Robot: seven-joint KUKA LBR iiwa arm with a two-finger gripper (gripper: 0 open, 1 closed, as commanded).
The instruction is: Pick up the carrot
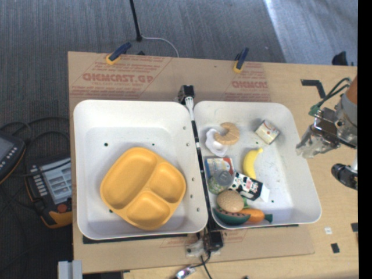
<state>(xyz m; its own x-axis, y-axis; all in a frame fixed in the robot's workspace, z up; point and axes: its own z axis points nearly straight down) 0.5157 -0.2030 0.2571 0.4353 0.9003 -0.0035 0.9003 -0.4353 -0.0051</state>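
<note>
The small orange carrot with a green leafy end [254, 215] is found at the near edge of the right shallow white bin [302, 205], close to the front wall. It is laid flat. Its long side runs left to right, along the front wall. The green end is pointed to the right, and the orange end is pointed to the left. The orange end is tucked against a dark green bowl-shaped toy [228, 217]. A round brown bun [230, 201] is set just behind that bowl.

A little farther back, a black and white spotted packet [246, 185] is seen, and a clear packet with blue and red print [219, 172] is placed beside it on the left. A yellow banana [250, 162] is laid just behind the spotted packet. Farther still, a white cup [216, 143] and a tan ring doughnut [229, 133] are seen touching. A small white and yellow box [267, 131] is set near the far right corner.

In the left shallow white bin [87, 127], a yellow plastic plate with three parts [143, 187] is laid.

The claw [314, 144] is held out past the right wall of the right bin, over the brown desk [331, 237], well apart from the carrot. Nothing is seen in it. Whether it is spread or clenched cannot be told.
</note>
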